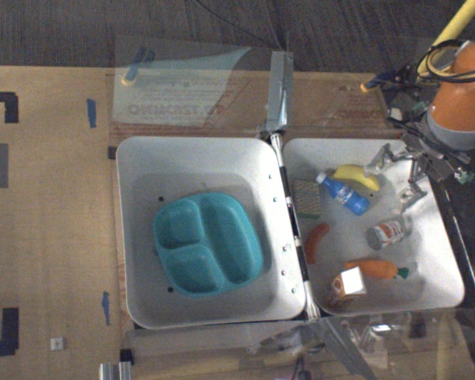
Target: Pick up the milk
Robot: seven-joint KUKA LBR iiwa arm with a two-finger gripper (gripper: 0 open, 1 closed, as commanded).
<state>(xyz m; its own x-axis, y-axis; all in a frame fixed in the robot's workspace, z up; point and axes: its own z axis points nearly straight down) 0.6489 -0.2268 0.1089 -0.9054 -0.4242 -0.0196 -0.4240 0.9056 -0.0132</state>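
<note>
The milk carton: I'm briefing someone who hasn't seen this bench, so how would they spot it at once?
Take the right bin, the one crowded with toy food. Go to its near edge, bottom-left in the camera view: the milk carton lies just left of the carrot, below the sausage. It is the only boxy item, brown with a white square face.

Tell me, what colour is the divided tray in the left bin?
The divided tray is teal, a blue-green, seen clearly in the camera view.

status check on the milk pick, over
Gripper open, high in right bin, holding nothing. Milk carton at bin's near edge, untouched. Carrot lies against it; can between.
</note>
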